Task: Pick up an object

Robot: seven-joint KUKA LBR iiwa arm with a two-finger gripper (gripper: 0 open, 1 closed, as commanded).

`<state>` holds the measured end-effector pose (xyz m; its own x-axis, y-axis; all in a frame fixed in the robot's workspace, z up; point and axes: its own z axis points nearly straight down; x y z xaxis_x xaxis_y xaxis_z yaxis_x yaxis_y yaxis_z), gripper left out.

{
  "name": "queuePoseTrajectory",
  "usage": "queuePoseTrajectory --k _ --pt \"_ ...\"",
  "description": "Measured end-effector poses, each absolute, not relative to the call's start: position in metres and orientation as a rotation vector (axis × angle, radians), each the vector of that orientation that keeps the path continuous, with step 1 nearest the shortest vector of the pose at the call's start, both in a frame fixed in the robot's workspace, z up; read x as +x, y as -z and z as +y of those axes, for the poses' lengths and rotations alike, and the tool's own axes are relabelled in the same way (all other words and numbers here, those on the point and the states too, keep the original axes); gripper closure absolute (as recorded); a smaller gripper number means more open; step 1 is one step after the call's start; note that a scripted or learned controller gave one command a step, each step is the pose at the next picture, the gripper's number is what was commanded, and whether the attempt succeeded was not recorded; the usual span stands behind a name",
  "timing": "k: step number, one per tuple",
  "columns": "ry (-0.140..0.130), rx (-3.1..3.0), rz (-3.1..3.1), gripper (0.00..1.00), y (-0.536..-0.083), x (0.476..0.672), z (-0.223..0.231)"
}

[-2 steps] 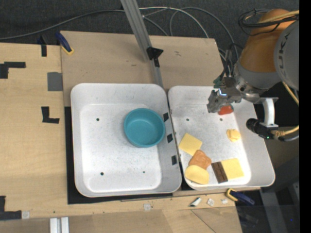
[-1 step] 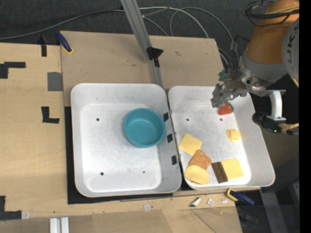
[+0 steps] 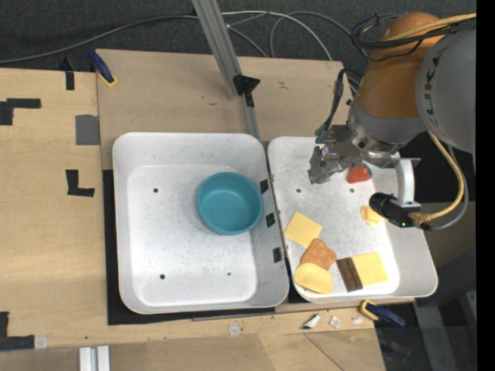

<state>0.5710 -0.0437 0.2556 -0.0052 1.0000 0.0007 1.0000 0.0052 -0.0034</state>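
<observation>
Just right of the end effector [image 3: 323, 168], grip state unclear, a red object [image 3: 358, 175]

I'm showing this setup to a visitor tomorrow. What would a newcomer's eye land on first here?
Probably the blue bowl, alone in the left bin, its colour strong against the white. Next, the grey arm with its orange band, reaching in from the right, its gripper over the far part of the right bin. Then the cluster of yellow and brown food-like pieces at that bin's near edge, with a small red object beside the gripper.
</observation>
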Motion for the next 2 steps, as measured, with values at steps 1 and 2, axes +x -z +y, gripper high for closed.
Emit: queuePoseTrajectory --k 1,2 --pt "-0.004 -2.212 -2.225 1.00 -0.240 0.561 0.004" --pt "-0.003 -2.212 -2.226 1.00 -0.239 0.537 0.053"
